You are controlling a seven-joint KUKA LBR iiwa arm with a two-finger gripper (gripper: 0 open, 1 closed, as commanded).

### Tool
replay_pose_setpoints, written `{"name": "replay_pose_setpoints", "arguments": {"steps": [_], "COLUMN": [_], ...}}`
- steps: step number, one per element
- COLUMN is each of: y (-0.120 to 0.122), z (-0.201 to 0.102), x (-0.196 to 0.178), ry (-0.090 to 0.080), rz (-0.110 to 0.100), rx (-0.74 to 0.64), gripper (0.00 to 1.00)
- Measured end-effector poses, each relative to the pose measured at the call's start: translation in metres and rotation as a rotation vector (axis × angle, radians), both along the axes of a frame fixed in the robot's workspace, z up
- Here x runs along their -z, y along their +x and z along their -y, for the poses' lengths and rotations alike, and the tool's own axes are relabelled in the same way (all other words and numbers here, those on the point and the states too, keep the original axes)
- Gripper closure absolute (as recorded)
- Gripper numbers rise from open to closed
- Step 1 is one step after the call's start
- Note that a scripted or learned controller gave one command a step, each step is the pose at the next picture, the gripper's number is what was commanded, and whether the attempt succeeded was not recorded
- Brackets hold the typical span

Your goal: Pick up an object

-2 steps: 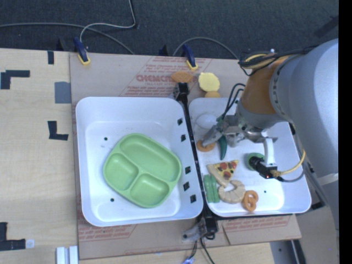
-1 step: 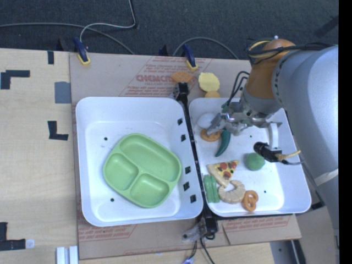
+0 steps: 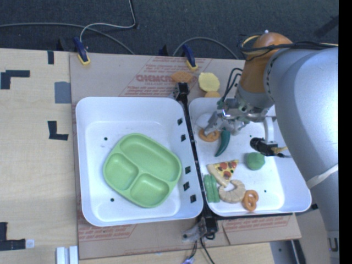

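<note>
Bench, two white bins set side by side.

Left bin (image 3: 88, 114): one green divided plate (image 3: 142, 169), laid flat near the middle, slightly toward the near edge. Nothing else is held there, presumably so that it can serve as the receiving side.

Right bin (image 3: 294, 194): the stock of small toy foods is kept here, spread loosely so that single pieces can be reached.
- Orange-brown round piece (image 3: 208, 136), near the bin's left wall, toward the far edge.
- Dark green pepper (image 3: 224, 142), lying just beside the round piece, on its right.
- Green ball (image 3: 254, 161), at mid-bin, toward the right.
- Pizza slice (image 3: 223, 170), below the pepper.
- Green ridged piece (image 3: 211, 188), against the left wall, near edge.
- Pale biscuit-like piece (image 3: 233, 192) and pretzel (image 3: 250, 199), at the near edge.

Outside the bins, on the cardboard at the far edge: a yellow piece (image 3: 208, 82).

Gripper (image 3: 219, 126): lowered over the far-left part of the right bin, directly above the round piece and the head of the pepper. The fingertips appear to be touching or nearly touching the round piece, which is taken as the likely object for picking; the pepper lies just to its near-right. The opening of the gripper cannot be told, and no object is seen to be held.
</note>
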State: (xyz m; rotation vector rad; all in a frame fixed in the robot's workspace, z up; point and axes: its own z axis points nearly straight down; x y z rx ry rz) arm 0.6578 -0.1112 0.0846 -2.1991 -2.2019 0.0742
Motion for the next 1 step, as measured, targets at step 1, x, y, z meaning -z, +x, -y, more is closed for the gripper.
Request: {"name": "replay_pose_setpoints", "arguments": {"steps": [1], "y": [-0.0153], "z": [0.0057], "x": [-0.0010], "ry": [0.011], "rz": [0.052], "rx": [0.000], "gripper": [0.00]}}
